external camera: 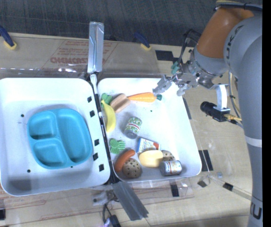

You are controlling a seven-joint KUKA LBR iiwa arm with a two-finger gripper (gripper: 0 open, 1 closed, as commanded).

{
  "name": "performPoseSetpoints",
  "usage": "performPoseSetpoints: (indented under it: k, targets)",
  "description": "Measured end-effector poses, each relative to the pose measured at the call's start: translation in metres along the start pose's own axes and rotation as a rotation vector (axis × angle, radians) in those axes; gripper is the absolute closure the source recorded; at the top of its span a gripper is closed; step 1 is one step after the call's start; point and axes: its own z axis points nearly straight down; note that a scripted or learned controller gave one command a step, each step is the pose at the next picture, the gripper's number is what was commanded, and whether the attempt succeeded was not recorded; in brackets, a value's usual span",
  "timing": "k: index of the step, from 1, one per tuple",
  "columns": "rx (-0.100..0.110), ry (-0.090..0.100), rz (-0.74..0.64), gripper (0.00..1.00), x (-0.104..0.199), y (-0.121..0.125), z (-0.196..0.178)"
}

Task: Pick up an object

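The right bin [185, 126] holds several small items. An orange carrot [141, 97] lies near its back wall, beside a bun [119, 101] and a yellow banana [109, 117]. A green-labelled can [132, 126] lies in the middle. My gripper [171, 88] hangs over the bin's back right corner, just right of the carrot's green tip. It is open, with nothing between its fingers.
Along the right bin's front lie a small colourful box [146, 144], a yellow lemon-like fruit [149, 158], a tin can [172, 167], a brown cookie [131, 168] and a reddish sausage [123, 157]. The left bin [8, 98] holds a blue divided plate [60, 137].
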Motion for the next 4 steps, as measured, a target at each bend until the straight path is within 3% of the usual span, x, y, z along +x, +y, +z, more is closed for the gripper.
performPoseSetpoints:
  k: [1,2,3,4]
  targets:
    - [0.0,0.0,0.0,0.0,0.0,0.0,0.0]
    - [-0.023,-0.007,-0.143,0.0,0.025,0.037,0.113]
    - [-0.01,-0.002,-0.143,0.0,0.054,0.023,0.071]
    - [-0.004,-0.001,-0.067,0.0,0.079,0.034,0.05]
